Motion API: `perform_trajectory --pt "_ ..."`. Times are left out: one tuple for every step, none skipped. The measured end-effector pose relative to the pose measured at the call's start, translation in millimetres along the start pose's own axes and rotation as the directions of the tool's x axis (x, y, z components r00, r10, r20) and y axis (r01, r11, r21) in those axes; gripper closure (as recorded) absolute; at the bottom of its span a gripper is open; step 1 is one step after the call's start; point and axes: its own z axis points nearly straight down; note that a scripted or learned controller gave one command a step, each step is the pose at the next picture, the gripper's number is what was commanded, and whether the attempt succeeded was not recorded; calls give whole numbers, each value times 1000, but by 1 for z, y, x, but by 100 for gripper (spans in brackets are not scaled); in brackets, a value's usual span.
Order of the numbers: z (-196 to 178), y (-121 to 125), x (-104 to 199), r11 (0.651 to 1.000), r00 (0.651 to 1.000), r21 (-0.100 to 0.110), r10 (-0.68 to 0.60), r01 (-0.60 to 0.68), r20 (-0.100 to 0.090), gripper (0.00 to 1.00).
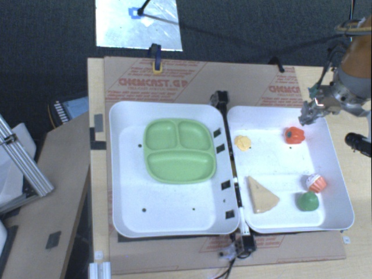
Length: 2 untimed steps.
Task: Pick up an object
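Right bin (pixel 337 156): 5 objs

Dark carpet floor (pixel 46 34); tan bench (pixel 64 156); shiny sheet (pixel 138 16).

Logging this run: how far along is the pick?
Done: the gripper has reached the right bin's far corner. In hand: nothing visible. Left: the grasp itself; the orange-red object lies just beside the gripper, and the tan wedge and green ball rest untouched.
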Motion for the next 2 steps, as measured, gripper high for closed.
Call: perform_trajectory --pt "-11 -9 49 1000 1000 3 -2 2 -1 100" --pt "-20 -15 104 1000 1000 3 -3 4 -2 100"
